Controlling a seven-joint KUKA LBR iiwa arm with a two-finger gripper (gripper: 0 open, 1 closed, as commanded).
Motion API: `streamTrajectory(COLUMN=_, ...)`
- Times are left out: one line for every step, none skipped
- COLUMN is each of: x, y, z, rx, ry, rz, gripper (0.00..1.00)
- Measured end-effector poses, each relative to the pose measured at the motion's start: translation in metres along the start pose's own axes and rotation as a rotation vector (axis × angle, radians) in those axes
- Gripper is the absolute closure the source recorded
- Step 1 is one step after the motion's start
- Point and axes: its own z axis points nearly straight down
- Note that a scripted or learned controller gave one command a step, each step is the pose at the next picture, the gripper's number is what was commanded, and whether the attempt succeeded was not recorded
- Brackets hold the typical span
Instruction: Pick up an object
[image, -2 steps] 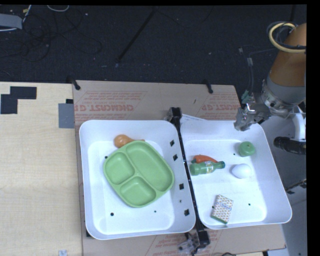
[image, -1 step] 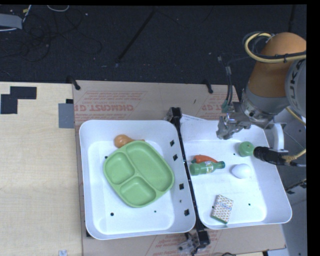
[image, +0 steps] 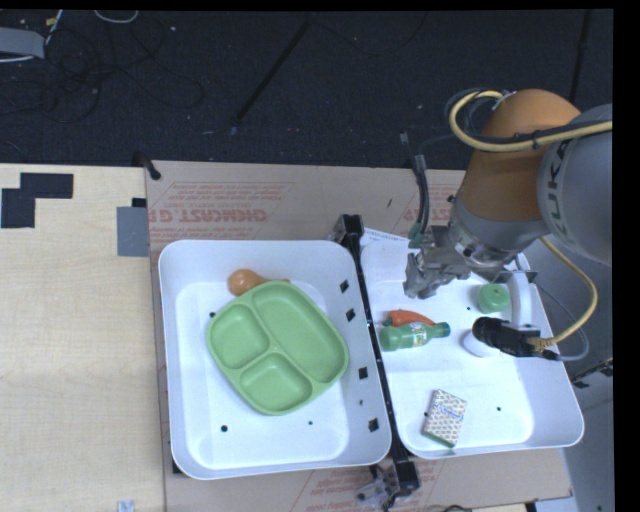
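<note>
the arm (image: 585, 190) is grey with a smooth, rounded orange band (image: 515, 150) above the wrist. a yellow cable (image: 470, 115) loops over the orange part, and another trails beside the grey shell. the gripper (image: 428, 275) is dull grey metal.

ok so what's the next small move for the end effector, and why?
Probably a short drop toward the near side onto the green bottle. The end effector hovers in the right bin just beyond it with nothing between its fingers. The bottle touches an orange piece, so the grasp may catch both.
</note>
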Motion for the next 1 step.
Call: streamTrajectory(x=0.0532, y=-0.0207, z=-0.0078, rx=-0.001, ry=0.0, rz=-0.001, gripper=1.0)
